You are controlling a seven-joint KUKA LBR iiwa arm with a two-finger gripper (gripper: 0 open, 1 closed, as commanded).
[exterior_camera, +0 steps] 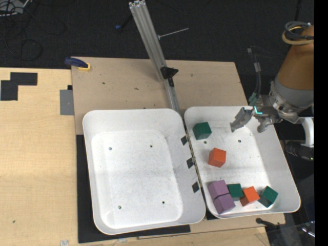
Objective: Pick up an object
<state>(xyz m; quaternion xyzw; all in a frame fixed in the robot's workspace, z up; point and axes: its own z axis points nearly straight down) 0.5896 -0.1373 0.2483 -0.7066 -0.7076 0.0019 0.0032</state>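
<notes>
My gripper [251, 124] hangs over the far right part of the right bin [277, 158], fingers open and nothing between them. A green cube [202, 130] lies to its left near the bin's far left corner. An orange cube [217, 157] sits in the middle of that bin, below and left of the gripper. Along the near edge lie a purple block [221, 196], a small green cube [236, 190], a small orange cube [250, 195] and another green cube [268, 196].
The left bin [136, 170] stands beside the right one, with black clips [188, 162] along the shared edge. A slanted aluminium rail [152, 45] rises behind the bins. The wooden bench spreads to the left.
</notes>
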